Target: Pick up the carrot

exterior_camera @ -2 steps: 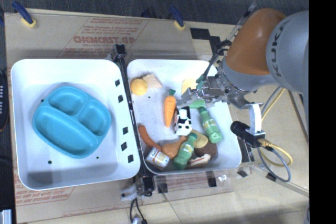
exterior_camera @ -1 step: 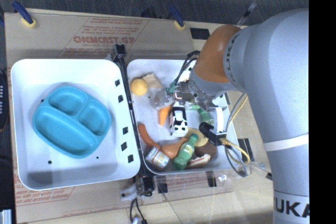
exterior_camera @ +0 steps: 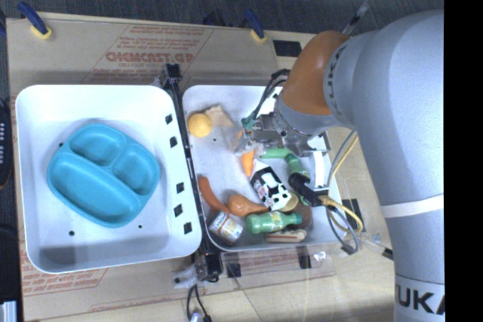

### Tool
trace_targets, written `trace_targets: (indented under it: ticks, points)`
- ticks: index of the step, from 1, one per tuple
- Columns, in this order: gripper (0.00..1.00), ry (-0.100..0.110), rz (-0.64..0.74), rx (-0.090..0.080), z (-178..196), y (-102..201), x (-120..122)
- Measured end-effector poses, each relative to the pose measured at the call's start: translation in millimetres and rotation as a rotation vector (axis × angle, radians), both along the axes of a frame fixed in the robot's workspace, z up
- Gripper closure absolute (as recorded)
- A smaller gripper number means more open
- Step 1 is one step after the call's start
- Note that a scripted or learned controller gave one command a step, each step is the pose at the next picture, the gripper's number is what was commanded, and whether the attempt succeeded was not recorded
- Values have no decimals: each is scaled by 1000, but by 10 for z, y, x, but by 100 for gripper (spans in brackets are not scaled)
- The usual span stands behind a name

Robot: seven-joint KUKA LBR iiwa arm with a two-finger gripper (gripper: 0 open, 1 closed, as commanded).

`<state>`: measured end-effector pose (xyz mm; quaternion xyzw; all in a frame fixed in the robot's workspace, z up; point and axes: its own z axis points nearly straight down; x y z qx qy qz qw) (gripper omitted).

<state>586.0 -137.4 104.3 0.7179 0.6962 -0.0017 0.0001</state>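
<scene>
From the camera view the gripper [exterior_camera: 260, 133] is down inside the right bin [exterior_camera: 226, 98], right over the carrot [exterior_camera: 247, 161], which pokes out orange just below it near the bin's middle. Honestly can't tell if the jaws are apart or together, the wrist hides them. Looks like the approach/grasp step; next it needs a clean close and a straight lift. Tight spot though: a cow toy [exterior_camera: 272, 191] and green bottle [exterior_camera: 273, 222] crowd just below. The left bin [exterior_camera: 30, 109] holds a blue tray [exterior_camera: 102, 173].
</scene>
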Motion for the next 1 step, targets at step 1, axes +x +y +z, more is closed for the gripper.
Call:
trace_targets:
  ticks: [1]
  points:
    - [100,1,-79,-1,169,176,-62]
